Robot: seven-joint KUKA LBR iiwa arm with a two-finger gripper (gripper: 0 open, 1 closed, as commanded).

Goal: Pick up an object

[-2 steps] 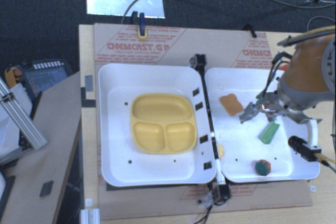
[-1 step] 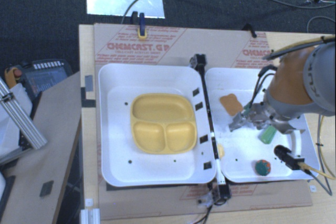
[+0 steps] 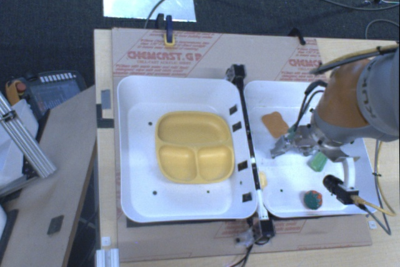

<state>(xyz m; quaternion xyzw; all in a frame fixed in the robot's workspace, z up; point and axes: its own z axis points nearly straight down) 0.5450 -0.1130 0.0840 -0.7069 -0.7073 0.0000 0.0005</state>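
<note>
The two-finger gripper hangs low in the right white bin, jaws apparently parted and empty. A flat orange-tan pad lies just behind: likely light and soft, best pinched across its narrow edges.

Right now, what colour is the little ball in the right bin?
The ball is green with red patches, seen best in the camera view.

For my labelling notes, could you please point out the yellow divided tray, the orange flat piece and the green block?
yellow divided tray (image 3: 190,128): camera view, floor of its large upper compartment.
orange flat piece (image 3: 274,124): camera view, middle of its top face.
green block (image 3: 318,161): camera view, its visible top.
</note>
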